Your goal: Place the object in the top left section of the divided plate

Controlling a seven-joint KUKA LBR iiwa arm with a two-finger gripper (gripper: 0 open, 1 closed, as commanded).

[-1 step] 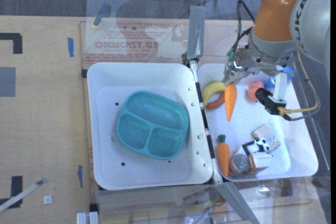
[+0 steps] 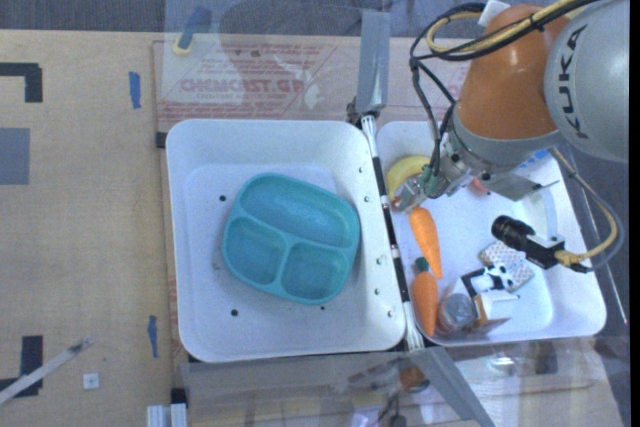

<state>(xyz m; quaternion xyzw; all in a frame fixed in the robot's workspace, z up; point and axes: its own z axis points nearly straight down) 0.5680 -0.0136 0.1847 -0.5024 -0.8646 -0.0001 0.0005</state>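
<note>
Carrot (image 2: 427,237), judged the likeliest target: lay just below the pincer (image 2: 430,187), near the left wall of the right bin (image 2: 580,305), close to the top corner. Could not tell whether the pincer was wide or narrow, nor whether touching anything; looked to hold nothing. Probably light, stiff and smooth-skinned, a little slippery; best taken across the thick upper half, not the thin tip. Looked orange, tapered, blunt end up, narrow end pointing toward the bin's bottom edge. Just above, partly under the wrist: a yellow banana (image 2: 405,173). Further down the same wall: a second carrot (image 2: 425,302). Well apart, mid left bin (image 2: 190,245): the teal divided plate (image 2: 290,237), bare.
</note>
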